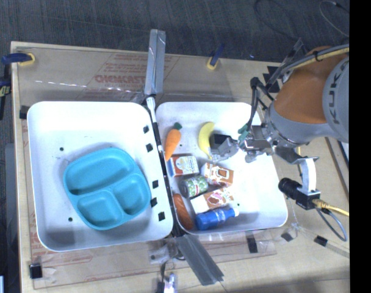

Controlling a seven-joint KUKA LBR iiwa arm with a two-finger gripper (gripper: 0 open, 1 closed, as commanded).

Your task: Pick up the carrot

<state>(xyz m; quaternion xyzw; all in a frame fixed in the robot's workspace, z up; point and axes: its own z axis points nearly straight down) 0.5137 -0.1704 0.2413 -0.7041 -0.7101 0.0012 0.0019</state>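
Beside bin divider, tapered orange carrot [172, 141], perhaps smooth

The pale wooden surface [75, 60] carries two shallow white bins side by side, the left bin [45, 163] and the right bin [265, 194], touching along their inner edges.

The tapered orange carrot with a dark green top [172, 140] lies flat in the right shallow white bin [259, 215], close to its left wall, green end toward the far side, tip pointing near.
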